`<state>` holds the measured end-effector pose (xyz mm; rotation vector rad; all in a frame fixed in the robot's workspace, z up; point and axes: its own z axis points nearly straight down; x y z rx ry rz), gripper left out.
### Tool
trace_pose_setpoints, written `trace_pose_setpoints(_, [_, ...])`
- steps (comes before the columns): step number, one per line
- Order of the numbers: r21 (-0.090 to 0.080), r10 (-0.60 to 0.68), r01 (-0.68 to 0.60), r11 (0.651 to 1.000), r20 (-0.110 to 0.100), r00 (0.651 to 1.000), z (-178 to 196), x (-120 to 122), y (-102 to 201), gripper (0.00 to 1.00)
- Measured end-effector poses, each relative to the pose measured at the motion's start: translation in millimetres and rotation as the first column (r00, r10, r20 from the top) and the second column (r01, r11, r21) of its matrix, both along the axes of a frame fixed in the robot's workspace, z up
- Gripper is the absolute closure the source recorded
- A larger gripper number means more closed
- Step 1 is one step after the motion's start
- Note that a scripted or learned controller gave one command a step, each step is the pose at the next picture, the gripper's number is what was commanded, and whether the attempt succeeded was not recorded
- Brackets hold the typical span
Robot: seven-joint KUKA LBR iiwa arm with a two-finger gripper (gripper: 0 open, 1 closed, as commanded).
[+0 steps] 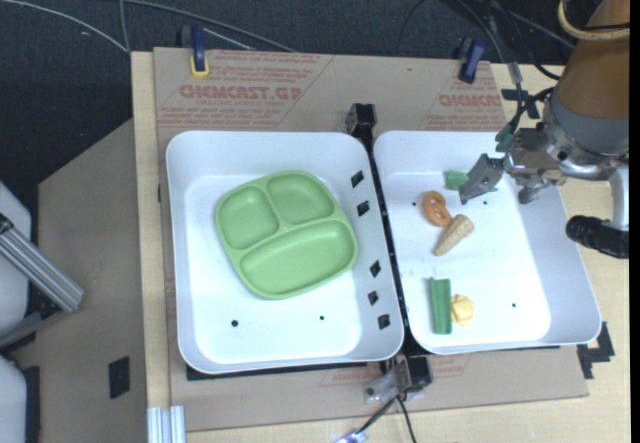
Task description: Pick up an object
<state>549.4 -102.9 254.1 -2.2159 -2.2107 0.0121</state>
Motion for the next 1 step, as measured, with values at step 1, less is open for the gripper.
trace_pose_setpoints(1, [-0.001,0.003,-0.003,1.000,0.012,1.000,6.2,2.2,0.1,0.00])
